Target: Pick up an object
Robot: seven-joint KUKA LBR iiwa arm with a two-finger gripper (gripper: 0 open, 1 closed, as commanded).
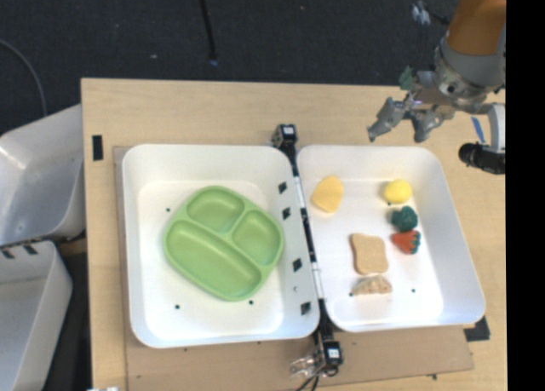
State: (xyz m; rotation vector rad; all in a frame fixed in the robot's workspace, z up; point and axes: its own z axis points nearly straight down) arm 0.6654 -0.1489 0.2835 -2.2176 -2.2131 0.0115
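Dark carpeted floor surrounds a wooden bench (102, 117) that carries two shallow white bins side by side. Over the bench's far right corner hangs the arm (477, 31), its orange band above a grey wrist. The left bin (140, 313) holds a green divided plate (223, 242) with three compartments, lying flat near the bin's middle. The right bin (443, 296) holds the small objects. A slice of toast (370, 253) lies flat near the centre, and just below it sits a paler, crumbly piece (372, 286). A yellow-orange piece (328, 194) rests toward the bin's upper left, close to the divider between the bins. On the right side a yellow round piece (397, 192) sits above a dark green one (404, 218), which touches a red piece (406, 242) with a green tip below it. The end effector (409, 121) hovers above the far edge of the right bin, well apart from every object, its two fingers spread wide with nothing between them.
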